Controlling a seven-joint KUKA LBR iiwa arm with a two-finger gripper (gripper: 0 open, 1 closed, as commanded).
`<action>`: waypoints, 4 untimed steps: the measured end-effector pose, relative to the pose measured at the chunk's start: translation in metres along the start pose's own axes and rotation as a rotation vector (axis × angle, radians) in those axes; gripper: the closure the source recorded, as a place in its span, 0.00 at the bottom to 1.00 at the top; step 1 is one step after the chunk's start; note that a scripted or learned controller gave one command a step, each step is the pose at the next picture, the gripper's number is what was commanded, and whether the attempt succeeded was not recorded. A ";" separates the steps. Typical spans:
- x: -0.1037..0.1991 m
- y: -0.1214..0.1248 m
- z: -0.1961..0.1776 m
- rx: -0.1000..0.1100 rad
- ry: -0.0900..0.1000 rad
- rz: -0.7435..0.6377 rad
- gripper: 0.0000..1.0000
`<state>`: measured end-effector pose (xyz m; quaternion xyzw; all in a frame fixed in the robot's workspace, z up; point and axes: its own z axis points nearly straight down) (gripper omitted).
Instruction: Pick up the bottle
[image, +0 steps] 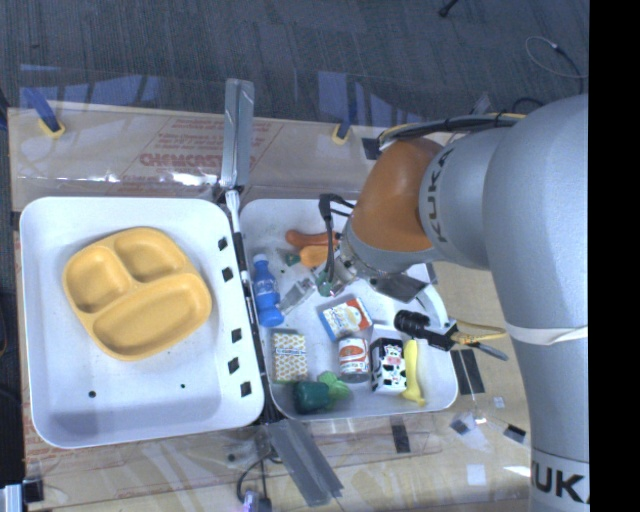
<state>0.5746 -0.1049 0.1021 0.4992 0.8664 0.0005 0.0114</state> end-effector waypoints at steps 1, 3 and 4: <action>0.002 -0.001 -0.007 0.004 0.006 -0.004 1.00; -0.037 0.076 -0.001 0.014 0.018 0.223 1.00; -0.036 0.077 -0.012 0.013 0.017 0.216 1.00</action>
